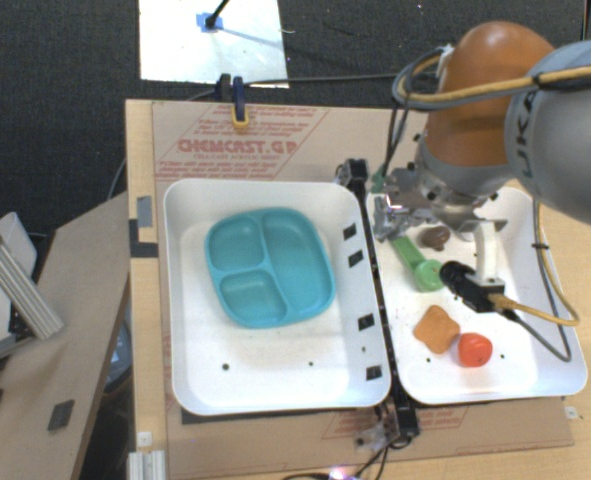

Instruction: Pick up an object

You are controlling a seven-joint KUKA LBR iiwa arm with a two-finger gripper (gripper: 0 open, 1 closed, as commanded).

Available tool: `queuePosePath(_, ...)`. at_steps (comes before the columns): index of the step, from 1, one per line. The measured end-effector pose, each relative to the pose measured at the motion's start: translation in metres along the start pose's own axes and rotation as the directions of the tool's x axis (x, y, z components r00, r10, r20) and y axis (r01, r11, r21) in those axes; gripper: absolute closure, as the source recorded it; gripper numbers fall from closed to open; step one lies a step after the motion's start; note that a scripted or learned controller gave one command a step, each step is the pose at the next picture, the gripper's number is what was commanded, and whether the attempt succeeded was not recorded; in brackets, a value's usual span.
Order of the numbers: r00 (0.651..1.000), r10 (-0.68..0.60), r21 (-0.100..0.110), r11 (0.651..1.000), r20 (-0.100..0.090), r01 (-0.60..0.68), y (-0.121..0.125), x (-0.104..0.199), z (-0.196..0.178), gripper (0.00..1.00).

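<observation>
The gripper (pixel 391 212) hangs low over the upper left corner of the right bin (pixel 525 363), close to the divider; whether it is open or closed cannot be told. Just beside it lies a green toy (pixel 416 261), a bright stick with a rounded end, set at a slant. A small brown lump (pixel 435 236) sits near it. Further down are an orange piece (pixel 437 329) and a red ball (pixel 475 349), almost touching. The left bin (pixel 275 373) holds a teal divided plate (pixel 270 268).
</observation>
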State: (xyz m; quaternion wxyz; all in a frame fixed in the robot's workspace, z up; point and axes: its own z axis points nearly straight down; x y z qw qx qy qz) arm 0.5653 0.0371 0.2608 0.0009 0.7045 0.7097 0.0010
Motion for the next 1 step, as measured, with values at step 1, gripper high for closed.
queuePosePath(1,1.000,0.000,0.001,1.000,0.000,0.000,0.0121,0.0579,0.0152,1.00)
